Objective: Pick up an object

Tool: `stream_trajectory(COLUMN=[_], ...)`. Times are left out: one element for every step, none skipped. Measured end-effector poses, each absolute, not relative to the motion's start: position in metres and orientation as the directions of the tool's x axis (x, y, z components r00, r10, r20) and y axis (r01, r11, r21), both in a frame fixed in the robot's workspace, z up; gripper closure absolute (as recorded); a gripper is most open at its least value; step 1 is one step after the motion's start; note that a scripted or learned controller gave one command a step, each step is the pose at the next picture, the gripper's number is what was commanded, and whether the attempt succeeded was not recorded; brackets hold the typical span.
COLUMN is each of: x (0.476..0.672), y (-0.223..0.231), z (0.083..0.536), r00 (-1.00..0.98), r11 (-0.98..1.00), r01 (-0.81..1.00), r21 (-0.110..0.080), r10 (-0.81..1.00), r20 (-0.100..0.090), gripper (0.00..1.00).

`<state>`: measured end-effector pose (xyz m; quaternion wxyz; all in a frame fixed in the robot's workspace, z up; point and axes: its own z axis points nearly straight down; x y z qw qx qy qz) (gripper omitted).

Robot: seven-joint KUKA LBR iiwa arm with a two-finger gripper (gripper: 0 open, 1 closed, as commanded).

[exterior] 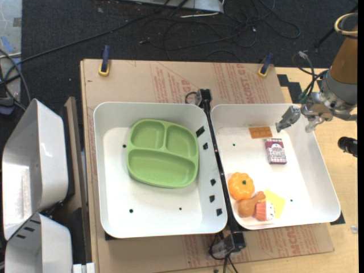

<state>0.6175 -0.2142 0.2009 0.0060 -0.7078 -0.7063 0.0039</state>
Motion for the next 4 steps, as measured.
stream_trajectory(x=[0.621,0.619,0.621,0.620], y=[-0.213,-0.217,-0.218,-0.217], z=[0.210,0.166,0.123,0.090], r00=[-0.001,0.001,0.000,-0.001], r11=[0.001,-0.001,0.000,0.001], r01=[1.000,1.000,1.000,1.000], r21=[0.001,-0.003,-0.003,-0.002], r10=[1.000,1.000,1.000,1.000], r20=[-0.001,0.000,0.000,0.000], gripper=[0.00,0.00,0.00,0.00])
